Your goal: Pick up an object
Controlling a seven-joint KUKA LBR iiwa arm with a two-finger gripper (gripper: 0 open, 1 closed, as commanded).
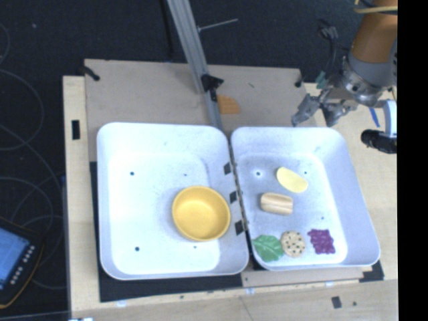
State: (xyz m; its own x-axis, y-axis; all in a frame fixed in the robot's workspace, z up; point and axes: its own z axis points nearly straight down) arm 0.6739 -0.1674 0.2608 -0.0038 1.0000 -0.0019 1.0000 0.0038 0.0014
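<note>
Worktop (281,306) surroundings seen from above.
A pale wooden worktop sits on a dark floor (40,19). A grey metal rail (190,42) slants down from the top edge toward the worktop's middle. Thin cables (27,159) trail on the left, and a blue-screened handheld device (13,259) lies at lower left.

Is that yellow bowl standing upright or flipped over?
Upright. The yellow bowl in the left bin shows its hollow inside and rim facing up.
</note>
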